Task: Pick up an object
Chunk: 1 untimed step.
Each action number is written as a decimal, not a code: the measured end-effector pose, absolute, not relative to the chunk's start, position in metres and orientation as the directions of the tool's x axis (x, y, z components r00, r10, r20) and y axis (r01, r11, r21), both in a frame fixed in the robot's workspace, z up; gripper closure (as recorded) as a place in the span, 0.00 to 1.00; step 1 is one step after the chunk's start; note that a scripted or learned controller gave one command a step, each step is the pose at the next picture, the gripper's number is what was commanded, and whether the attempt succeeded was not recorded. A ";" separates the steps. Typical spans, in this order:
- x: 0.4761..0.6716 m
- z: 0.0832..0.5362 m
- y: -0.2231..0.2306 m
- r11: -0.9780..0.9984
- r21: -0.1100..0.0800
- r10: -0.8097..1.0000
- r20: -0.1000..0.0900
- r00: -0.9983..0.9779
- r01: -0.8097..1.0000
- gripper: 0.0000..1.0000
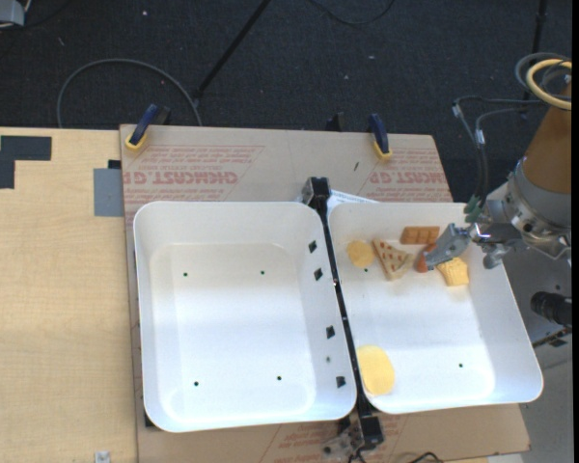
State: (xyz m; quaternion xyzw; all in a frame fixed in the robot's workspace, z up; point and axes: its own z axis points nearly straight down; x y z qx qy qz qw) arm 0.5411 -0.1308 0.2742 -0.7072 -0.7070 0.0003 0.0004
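Jaws [442, 251] | state: cannot tell | yellow block [454, 273] just beside, right bin [502, 355]

Even bright light, slightly soft focus

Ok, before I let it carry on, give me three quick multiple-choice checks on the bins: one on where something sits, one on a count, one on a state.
1. Where does the round yellow piece lie?
A. right bin, near corner by the divider
B. left bin, centre
C. on the cardboard

2. How many clamps hold the cardboard's far edge?
A. one
B. two
C. four

3. What lies in the left bin?
A. food pieces
B. a tool
C. nothing

Answers:
1 A, it lies against the divider at the right bin's near end.
2 B, one clamp left, another clamp right.
3 C, just white floor shows.
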 end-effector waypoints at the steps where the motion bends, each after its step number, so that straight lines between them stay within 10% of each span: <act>1: 0.564 0.150 -0.098 0.001 -0.011 1.000 0.002 -0.001 1.000 0.00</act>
